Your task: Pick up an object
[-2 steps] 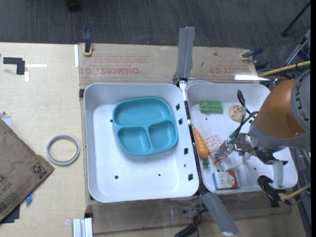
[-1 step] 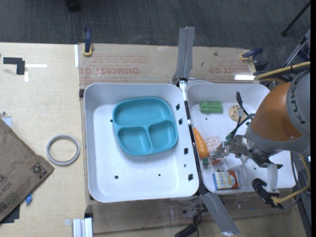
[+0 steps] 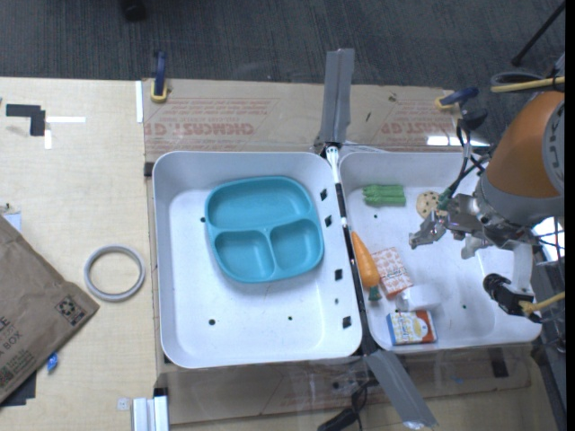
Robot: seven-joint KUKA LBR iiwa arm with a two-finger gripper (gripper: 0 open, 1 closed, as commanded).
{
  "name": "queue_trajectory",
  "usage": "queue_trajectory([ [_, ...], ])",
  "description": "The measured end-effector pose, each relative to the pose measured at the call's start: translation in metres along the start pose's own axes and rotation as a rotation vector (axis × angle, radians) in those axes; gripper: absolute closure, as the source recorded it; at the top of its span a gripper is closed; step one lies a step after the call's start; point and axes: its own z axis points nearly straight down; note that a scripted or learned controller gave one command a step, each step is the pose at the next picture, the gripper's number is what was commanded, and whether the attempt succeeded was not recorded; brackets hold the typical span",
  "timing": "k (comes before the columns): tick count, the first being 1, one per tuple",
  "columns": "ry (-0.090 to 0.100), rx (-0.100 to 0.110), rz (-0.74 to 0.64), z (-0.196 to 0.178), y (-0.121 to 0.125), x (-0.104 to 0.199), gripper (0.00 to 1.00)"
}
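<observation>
A: Best target in the right bin (image 3: 467, 326)?

B: Cookie (image 3: 428, 203) at the far side, just left of the gripper (image 3: 429, 233). Green block (image 3: 384, 195) further left, carrot (image 3: 364, 259) against the divider, well apart.

A: Approach?

B: Centre over the cookie, drop straight, close slowly.

A: Tool state?

B: Fingers (image 3: 420, 237) look spread, probably; blurry. Holding nothing, hanging above the bin floor.

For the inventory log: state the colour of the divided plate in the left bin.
Light blue, turquoise-like; the divided plate shows best in the camera view.
</observation>
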Motion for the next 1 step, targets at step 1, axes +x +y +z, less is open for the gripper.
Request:
queue_trajectory([
  [1, 0.0, 0.002, -0.002, 0.0482, 0.0784, -0.0195, 0.0],
])
